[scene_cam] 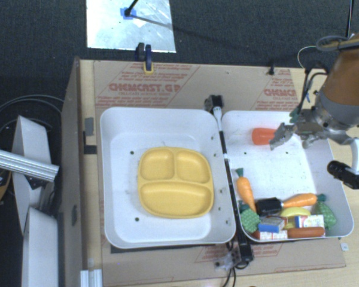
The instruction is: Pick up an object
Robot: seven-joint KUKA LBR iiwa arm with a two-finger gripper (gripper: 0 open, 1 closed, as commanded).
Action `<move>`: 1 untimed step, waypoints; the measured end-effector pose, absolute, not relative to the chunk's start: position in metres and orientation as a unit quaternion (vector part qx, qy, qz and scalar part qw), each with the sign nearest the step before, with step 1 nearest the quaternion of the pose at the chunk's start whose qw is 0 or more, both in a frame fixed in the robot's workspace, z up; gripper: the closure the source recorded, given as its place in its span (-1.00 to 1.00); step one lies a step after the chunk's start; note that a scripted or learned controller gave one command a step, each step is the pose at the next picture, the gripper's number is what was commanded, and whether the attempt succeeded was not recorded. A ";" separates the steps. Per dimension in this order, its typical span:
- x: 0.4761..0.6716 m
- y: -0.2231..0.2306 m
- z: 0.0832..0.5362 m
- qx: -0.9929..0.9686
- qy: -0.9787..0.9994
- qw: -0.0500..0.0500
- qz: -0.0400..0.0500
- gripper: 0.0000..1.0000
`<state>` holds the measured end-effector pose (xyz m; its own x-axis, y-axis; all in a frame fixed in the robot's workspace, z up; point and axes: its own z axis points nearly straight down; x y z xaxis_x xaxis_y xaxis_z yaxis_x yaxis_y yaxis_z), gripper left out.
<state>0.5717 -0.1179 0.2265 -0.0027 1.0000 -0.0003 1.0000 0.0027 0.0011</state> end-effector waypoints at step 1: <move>0.624 -0.105 0.084 0.706 0.708 0.001 0.001 -1.00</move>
